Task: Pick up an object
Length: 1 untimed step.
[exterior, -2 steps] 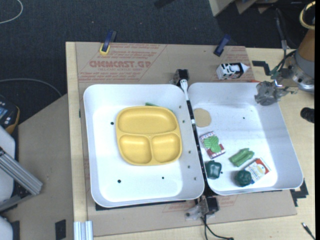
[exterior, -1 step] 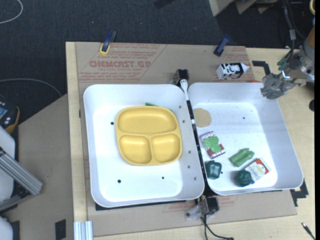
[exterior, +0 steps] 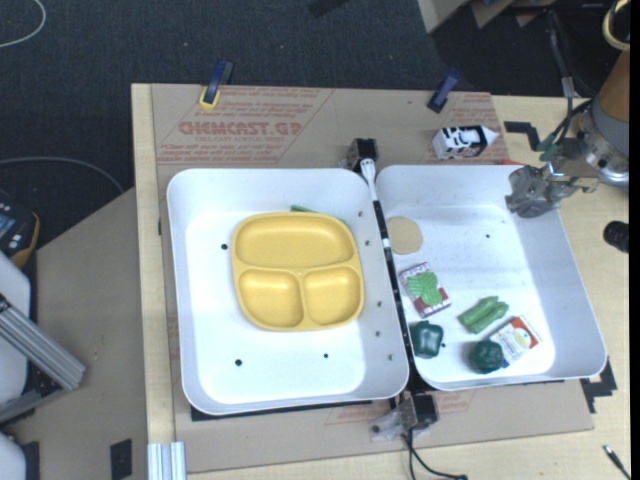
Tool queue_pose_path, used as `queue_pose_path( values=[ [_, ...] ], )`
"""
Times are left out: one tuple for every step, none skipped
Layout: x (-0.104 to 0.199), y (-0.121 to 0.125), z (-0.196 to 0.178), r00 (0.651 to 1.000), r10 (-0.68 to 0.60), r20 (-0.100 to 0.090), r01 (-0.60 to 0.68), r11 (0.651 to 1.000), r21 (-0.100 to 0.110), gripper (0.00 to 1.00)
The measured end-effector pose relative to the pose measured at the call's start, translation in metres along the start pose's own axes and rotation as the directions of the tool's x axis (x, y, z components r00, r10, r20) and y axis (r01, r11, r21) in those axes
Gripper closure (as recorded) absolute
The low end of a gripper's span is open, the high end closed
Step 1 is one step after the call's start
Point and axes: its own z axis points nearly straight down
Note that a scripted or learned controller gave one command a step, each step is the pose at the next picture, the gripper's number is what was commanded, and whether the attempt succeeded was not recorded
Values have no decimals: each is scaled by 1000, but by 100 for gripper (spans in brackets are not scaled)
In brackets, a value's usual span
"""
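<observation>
I see the pickable items bunched in the right bin near its front: a green-printed card, a light green pod-shaped piece, a dark green cup, a dark green lump touching a red-and-white packet, w/ a tan disc further back by the divider. The gripper sits over that bin's far right rim, well apart from them, nothing in it; can't tell how wide it's open. Left bin has a yellow divided tray covering something green at its back edge, hard to ID.

"CHEMCAST GP" — red print, cardboard sheet
</observation>
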Motion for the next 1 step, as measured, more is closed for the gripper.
queue_pose_path(
  values=[
    [39, -20, -1, 1000, -1, 0, 1, 1000, 0, 100]
  ],
)
